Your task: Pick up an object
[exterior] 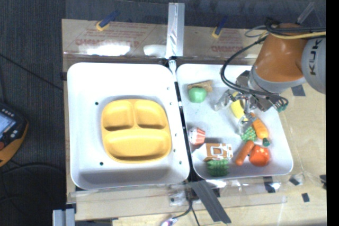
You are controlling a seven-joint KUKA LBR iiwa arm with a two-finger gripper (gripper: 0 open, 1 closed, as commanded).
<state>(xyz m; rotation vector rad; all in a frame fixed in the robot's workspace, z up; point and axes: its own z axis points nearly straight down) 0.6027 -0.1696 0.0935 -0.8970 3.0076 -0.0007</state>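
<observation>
One grey arm reaching from the right, pincer (244, 114) low over right bin (283, 164), grip state unclear, beside yellow object (237, 108).

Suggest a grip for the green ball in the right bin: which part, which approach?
Take the green ball across its widest middle, coming straight down from above. It is round, so any jaw line across the centre should work, but a tan object touches its upper edge. Close left-to-right in the camera view, where bare bin floor lies on both sides. The gripper is off to its right.
</observation>
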